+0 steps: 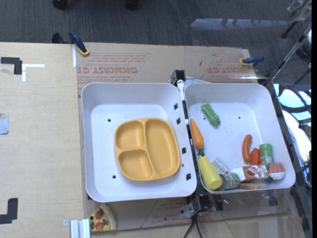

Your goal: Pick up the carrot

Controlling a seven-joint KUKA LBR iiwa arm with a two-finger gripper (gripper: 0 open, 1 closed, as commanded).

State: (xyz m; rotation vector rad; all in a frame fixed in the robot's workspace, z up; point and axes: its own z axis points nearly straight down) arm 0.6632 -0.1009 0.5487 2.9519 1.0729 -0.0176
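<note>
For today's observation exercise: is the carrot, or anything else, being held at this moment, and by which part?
Nothing is held. The carrot lies loose in the right bin, against its left wall.

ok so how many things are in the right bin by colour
orange: 3, carrot, sausage, small piece
green: 2, pepper, can
yellow: 1, bottle
mixed print: about 4, packets and tins crowded along the near wall, hard to separate
total: about 10
</note>
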